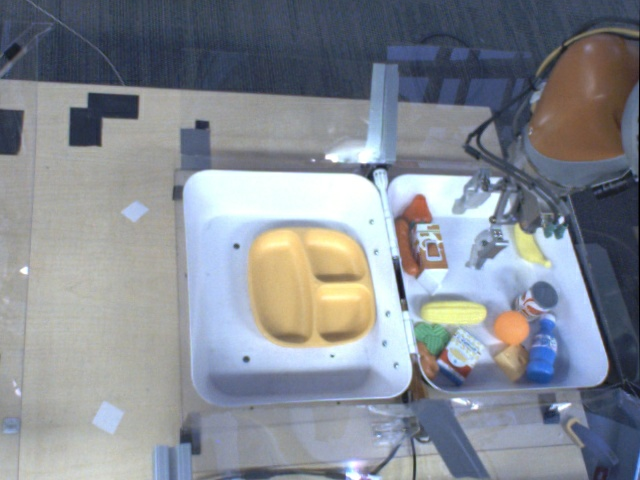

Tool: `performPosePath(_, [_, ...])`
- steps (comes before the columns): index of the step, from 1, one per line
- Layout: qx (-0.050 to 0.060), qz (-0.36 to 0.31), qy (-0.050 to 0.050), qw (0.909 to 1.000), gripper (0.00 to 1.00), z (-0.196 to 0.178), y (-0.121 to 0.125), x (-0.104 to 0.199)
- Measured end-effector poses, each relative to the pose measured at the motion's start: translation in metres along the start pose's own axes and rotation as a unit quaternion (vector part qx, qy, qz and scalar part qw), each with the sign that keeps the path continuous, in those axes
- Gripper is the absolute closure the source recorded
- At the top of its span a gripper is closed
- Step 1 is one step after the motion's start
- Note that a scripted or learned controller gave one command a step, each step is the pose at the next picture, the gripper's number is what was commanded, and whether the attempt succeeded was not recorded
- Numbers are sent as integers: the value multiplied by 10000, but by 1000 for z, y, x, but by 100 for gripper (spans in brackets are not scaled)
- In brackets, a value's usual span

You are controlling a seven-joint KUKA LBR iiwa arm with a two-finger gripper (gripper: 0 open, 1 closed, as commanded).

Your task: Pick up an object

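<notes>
My gripper (pixel 478 225) hangs over the upper middle of the right bin (pixel 592 318), under the grey wrist with its orange band. Its two fingers stand apart and open, with nothing between them. To its left lies a red packet with a white label (pixel 427 245), with a red bottle (pixel 414 209) beside it. A yellow banana (pixel 530 246) lies just right of the gripper, partly under the wrist. Nearer the front are a corn cob (pixel 453 313), an orange ball (pixel 511 328) and a blue bottle (pixel 541 354).
The left bin (pixel 215 298) holds a yellow divided tray (pixel 308 285). A small carton (pixel 456 355), a green item (pixel 432 336), a tan item (pixel 510 362) and a small can (pixel 541 296) crowd the right bin's front. A metal post (pixel 384 118) stands behind the bins.
</notes>
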State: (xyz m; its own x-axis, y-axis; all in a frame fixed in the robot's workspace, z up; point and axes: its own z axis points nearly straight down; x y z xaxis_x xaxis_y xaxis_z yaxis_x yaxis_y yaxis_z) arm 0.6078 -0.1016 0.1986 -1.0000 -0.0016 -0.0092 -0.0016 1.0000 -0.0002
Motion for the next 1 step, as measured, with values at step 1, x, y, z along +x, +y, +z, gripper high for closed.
performPosePath(1, [2, 1766, -22, 9843, 0, 69, 2, 2])
